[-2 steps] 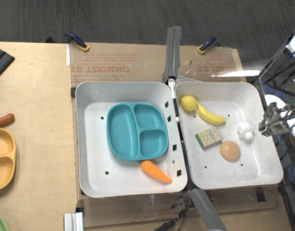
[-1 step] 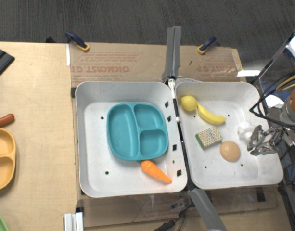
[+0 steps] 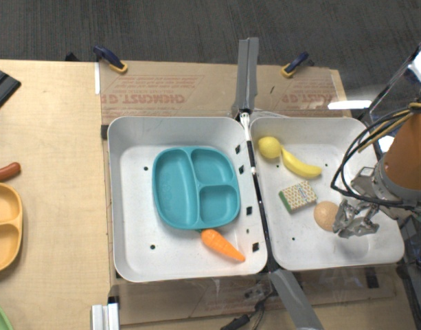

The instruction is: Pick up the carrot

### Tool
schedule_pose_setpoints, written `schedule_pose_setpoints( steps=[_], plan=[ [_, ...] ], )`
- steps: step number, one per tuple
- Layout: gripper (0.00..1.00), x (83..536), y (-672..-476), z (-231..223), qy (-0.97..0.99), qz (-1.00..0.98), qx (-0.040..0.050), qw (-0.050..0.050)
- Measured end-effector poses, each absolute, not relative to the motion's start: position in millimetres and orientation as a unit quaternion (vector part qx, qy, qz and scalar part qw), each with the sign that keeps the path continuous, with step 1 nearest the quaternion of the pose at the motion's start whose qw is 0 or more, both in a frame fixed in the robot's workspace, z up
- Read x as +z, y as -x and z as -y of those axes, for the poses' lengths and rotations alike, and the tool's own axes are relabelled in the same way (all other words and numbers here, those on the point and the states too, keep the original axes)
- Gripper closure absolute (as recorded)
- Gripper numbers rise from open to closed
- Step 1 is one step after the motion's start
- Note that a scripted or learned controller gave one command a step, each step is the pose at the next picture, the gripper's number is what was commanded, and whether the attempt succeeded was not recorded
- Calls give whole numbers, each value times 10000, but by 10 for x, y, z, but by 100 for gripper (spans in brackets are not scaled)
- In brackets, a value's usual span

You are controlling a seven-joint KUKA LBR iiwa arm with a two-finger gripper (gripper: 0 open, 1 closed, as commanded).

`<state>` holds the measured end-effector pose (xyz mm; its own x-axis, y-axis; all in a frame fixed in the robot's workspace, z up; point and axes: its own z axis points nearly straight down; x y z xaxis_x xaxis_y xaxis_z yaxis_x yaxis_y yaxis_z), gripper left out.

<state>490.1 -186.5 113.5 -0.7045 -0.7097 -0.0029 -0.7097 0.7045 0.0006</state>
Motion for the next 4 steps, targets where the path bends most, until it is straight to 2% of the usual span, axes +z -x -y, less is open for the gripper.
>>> schedule_pose_setpoints(
  steps=[1, 2, 3, 4],
  plan=[
    [100, 2067, -4900, 2213, 3582, -9336, 1, 24],
    [100, 1326, -4934, 2108, 4808, -8769, 11, 12],
    [100, 2318, -4793, 2211, 4797, -8774, 1, 24],
    [100, 1850, -4788, 1790, 4882, -8727, 12, 13]
  ],
)
